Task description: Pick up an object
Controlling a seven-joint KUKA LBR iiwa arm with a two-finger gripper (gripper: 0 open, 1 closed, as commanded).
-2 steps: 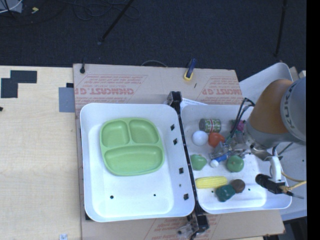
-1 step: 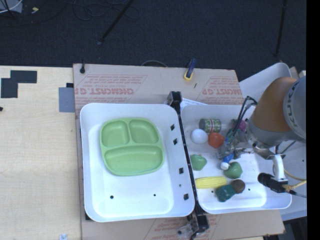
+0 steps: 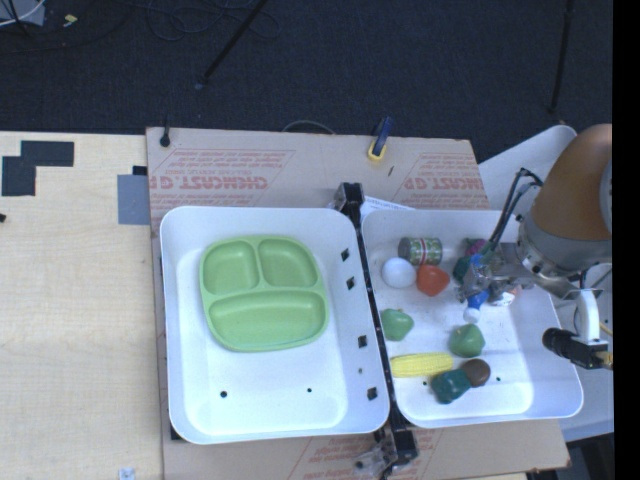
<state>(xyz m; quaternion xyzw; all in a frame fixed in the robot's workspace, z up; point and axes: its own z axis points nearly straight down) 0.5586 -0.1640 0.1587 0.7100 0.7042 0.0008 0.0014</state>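
Two white bins side by side on desk. Camera view: left bin (image 3: 190,408) carries green divided plate (image 3: 265,293). Right bin (image 3: 560,393) carries pick candidates: can (image 3: 421,251), white ball (image 3: 399,273), red piece (image 3: 432,281), green piece (image 3: 398,323), second green piece (image 3: 466,341), corn cob (image 3: 421,365), teal piece (image 3: 449,386), brown piece (image 3: 476,371). Jaws (image 3: 480,286) low near red piece; spread or pressed together: cannot tell, nothing visibly pinched. Advice: choose isolated item such as white ball, centre above it, descend straight, avoid nudging neighbours.
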